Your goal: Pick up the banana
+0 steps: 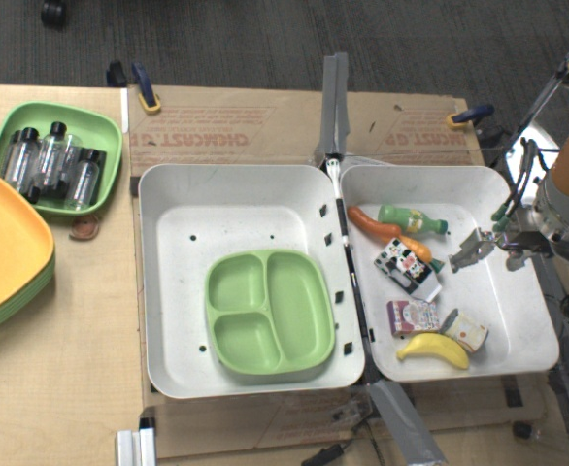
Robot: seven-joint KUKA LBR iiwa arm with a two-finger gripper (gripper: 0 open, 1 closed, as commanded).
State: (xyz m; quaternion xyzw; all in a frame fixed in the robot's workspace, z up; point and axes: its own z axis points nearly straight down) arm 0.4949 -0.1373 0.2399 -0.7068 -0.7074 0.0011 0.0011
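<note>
The gripper point(466, 253) is hovering with fingers spread, holding nothing; it should be descending squarely over the banana point(434, 349) by the right bin's point(537, 343) near edge.

Yellow banana point(433, 349), green bottle point(412, 220), orange carrot point(374, 223), seemingly black-and-white patterned box point(406, 264).

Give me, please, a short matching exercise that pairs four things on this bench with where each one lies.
Things:
1. banana
2. green divided tray
3. green bottle
4. small dark bottles

Places:
A. left bin
B. green dish left of both bins
C. right bin, near edge
D. right bin, far part

Pairs: 1-C, 2-A, 3-D, 4-B
</note>
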